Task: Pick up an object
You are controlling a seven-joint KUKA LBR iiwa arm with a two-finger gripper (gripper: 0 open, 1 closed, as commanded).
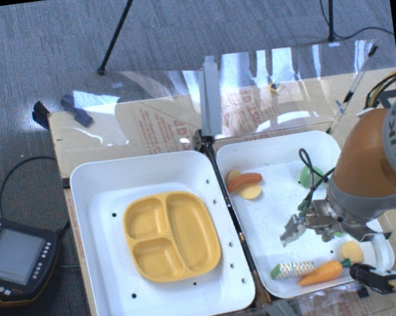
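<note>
— Near the front wall of the right bin [256, 154], what lies there?

— A carrot [321, 273], long axis running left to right, pointed tip toward the left, beside a corn cob [294, 269] lying the same way. A yellow lemon-like piece [351, 251] sits just behind them.

— And farther back?

— A hot dog [245, 180] touching a pale round slice [250, 192], plus a green item [308, 175] partly hidden by cables.

— The left bin [95, 204]?

— It holds a yellow divided plate [171, 235].

— The gripper [296, 229]?

— It hangs over the right bin's middle with nothing between its fingers; their spread I cannot tell.
</note>
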